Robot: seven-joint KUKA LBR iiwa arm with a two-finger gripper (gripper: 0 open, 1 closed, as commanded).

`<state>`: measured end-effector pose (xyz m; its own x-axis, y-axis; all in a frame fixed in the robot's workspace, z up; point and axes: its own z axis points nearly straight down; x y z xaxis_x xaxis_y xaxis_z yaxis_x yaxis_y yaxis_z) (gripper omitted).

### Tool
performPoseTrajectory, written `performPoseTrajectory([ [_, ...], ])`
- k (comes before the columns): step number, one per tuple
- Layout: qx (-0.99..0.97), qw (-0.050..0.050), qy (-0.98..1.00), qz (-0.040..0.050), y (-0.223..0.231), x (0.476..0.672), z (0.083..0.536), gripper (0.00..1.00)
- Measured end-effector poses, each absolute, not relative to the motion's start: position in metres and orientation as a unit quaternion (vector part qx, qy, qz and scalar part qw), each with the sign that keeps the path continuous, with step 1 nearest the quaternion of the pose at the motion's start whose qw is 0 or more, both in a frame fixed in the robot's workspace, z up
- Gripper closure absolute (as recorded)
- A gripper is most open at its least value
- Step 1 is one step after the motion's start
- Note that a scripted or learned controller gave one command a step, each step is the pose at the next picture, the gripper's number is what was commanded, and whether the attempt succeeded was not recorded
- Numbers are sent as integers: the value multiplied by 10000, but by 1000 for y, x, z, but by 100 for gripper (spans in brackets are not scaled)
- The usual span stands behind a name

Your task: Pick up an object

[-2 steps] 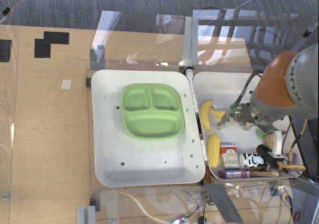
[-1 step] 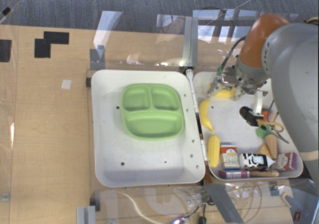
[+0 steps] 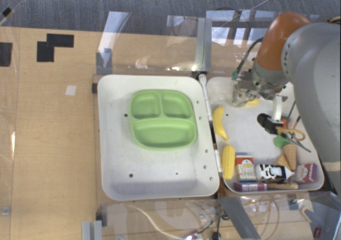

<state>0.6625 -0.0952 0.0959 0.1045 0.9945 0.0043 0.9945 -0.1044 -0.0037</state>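
Observation:
My gripper [image 3: 241, 96] hangs low over the far end of the right bin [image 3: 250, 127], under the grey wrist with the orange band. A small yellow piece [image 3: 252, 102] lies just to the right of it, partly hidden by the gripper. A banana [image 3: 218, 122] lies along the bin's left wall, and a corn cob [image 3: 228, 161] lies below it. At the near end sit a red and white box [image 3: 245, 168], a black and white carton [image 3: 272, 172], an ice cream cone [image 3: 290, 156], a pink carton [image 3: 307, 172] and a purple marker [image 3: 249, 186].
The left bin [image 3: 114, 175] holds a green divided plate [image 3: 161, 119] near its middle. A small green item [image 3: 281, 141] lies by the right bin's right wall. The big grey arm covers that bin's right side.

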Motion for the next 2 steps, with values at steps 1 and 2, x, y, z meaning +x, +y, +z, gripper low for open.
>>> performPoseTrajectory([
  [1,-7138,-54,-7003,-21,-190,636,88,100],
  [2,-7135,-56,-7006,-27,-190,636,88,0],
])
